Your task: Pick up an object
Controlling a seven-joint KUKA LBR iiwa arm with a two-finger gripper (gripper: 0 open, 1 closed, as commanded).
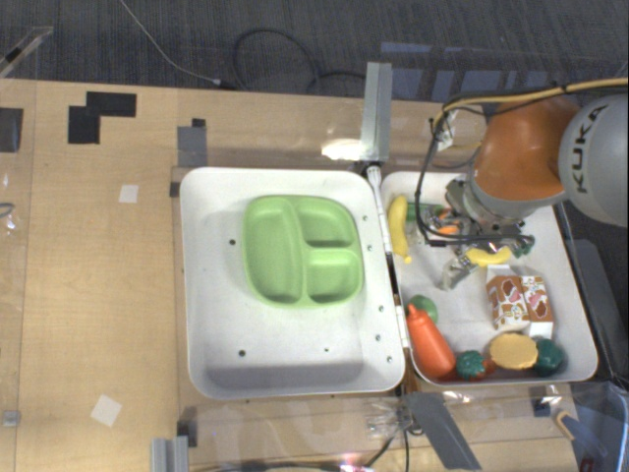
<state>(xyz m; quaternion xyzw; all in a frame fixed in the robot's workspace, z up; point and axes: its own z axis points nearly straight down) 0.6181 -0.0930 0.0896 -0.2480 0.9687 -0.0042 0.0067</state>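
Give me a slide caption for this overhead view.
Robot arm reaching into the right bin of toy food; green plate waits left.

**Two bins on desk, goods crowd the right one**

Desk (88, 293) spans the frame; two bins side by side at centre. Left bin (216, 362) holds a divided tray (300, 251), set toward its upper middle. Right bin (575, 313): banana (397, 226) along its left wall; carrot (428, 337) lower left; carton (518, 301) right of centre; round bun (514, 351) below the carton, small items either side. Arm (531, 155) overhangs the bin's upper part, hand (470, 262) low above the floor, left of the carton.
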